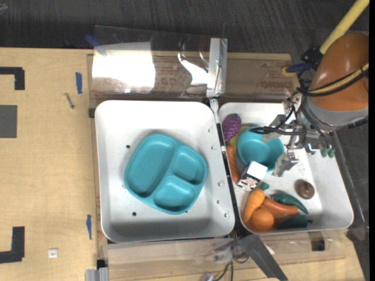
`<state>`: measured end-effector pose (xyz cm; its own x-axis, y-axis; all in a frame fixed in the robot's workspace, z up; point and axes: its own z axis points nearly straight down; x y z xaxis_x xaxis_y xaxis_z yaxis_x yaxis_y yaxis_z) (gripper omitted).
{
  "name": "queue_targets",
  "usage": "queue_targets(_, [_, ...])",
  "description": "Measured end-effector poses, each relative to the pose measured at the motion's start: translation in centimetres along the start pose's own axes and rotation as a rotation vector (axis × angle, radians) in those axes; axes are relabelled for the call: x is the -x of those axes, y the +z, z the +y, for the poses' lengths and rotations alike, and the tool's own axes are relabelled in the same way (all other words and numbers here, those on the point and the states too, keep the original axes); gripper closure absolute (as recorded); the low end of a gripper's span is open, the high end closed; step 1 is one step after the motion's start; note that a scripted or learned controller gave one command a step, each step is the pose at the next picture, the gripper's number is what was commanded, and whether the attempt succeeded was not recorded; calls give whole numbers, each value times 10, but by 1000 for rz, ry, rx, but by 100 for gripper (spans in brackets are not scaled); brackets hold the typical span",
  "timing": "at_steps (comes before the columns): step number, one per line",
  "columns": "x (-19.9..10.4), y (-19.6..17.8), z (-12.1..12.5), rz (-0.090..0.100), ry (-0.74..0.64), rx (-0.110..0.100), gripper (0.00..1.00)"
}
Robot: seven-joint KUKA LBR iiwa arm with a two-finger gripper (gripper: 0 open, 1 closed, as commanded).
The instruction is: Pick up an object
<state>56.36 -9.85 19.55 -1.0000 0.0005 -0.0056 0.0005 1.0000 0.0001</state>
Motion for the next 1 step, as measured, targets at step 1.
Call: queue_targets(1, [3,97,-18,-8,-105,-2,0])
